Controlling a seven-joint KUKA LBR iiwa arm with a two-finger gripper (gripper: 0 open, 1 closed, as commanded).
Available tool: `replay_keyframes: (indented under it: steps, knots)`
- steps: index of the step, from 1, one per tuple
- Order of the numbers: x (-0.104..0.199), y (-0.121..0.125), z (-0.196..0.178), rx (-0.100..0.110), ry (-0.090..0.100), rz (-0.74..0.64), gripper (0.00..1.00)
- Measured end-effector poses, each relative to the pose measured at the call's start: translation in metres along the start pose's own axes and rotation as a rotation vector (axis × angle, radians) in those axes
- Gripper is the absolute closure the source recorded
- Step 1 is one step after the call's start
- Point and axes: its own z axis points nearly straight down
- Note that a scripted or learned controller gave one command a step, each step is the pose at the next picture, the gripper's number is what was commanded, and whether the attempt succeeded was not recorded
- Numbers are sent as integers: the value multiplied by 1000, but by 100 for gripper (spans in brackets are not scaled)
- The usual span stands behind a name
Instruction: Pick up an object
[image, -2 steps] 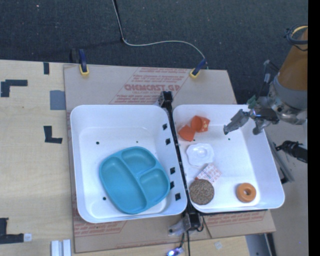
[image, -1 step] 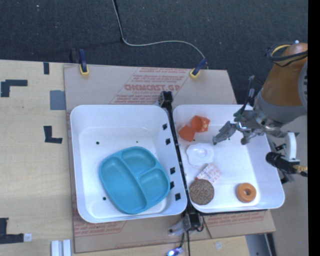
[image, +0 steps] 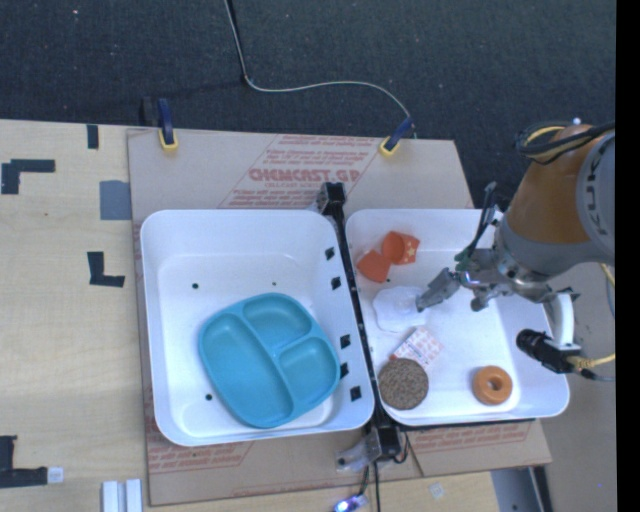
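Observation:
The right bin (image: 520, 228) holds an orange cup (image: 390, 255) lying on its side, a pale clear item (image: 397, 305), a pink-and-white packet (image: 417, 347), a brown round disc (image: 403, 382) and an orange ring (image: 492, 384). My gripper (image: 460, 296) hangs over the middle of this bin, right of the clear item and above the packet. Its fingers are spread apart with nothing between them. The left finger's tip (image: 436, 294) is close to the clear item's right edge.
The left bin (image: 160, 300) holds a blue divided plate (image: 268, 357). A black divider (image: 345, 290) runs between the two bins. Bare white floor lies at the right bin's far right, under the arm (image: 555, 215).

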Motion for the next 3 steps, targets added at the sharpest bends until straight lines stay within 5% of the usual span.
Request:
replay_keyframes:
  steps: [1, 2, 3]
  knots:
    - [3, 1, 64, -2, 0, -1, 0]
    - [4, 1, 51, -4, 0, -3, 100]
    - [-3, 6, -9, -13, -3, -1, 100]
